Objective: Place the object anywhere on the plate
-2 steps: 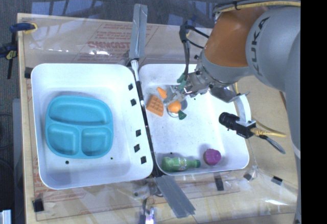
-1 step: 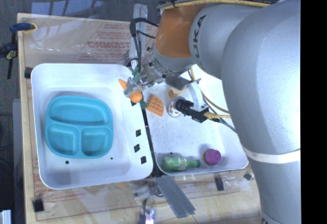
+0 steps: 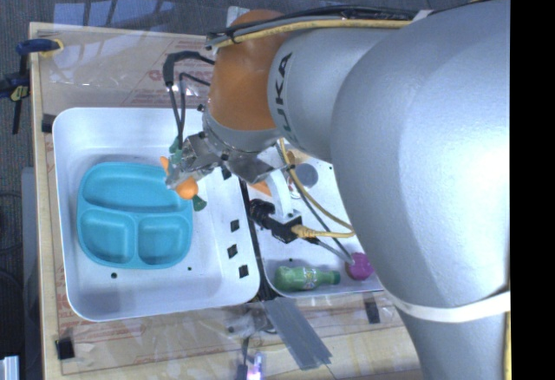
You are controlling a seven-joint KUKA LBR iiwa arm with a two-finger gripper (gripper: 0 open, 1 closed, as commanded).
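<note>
The big grey arm point(image 3: 416, 135) reaches in from the right and takes up most of what I can see, its orange band point(image 3: 243, 83) sitting just above the wrist, over the seam where the two white bins meet. The gripper point(image 3: 184, 168) hangs at the right rim of the blue plate point(image 3: 130, 218), which lies in the left bin point(image 3: 74, 144) and is split into three compartments, one long one at the top and two smaller ones below. Right at the gripper tip there is a small orange object point(image 3: 186, 188), with a bit of green point(image 3: 199, 204) just beside it, and it sits at the very edge of the plate, at its upper right corner. From where I stand I cannot tell whether the gripper is spread or pressed together, nor whether the orange object is actually pinched or simply lying under it; the wrist and its black cables point(image 3: 178, 101) cover that spot. In the right bin point(image 3: 338, 290), mostly hidden beneath the arm, a green bottle point(image 3: 305, 277) lies on its side near the front wall, and a small purple ball-like thing point(image 3: 359, 265) rests just to its right. A yellowish cable point(image 3: 316, 226) loops down from the wrist over that bin. Both bins sit on the tabletop point(image 3: 95, 57), whose surface is covered by a clear, shiny sheet, and a blue clamp point(image 3: 30, 47) grips its far left corner.
</note>
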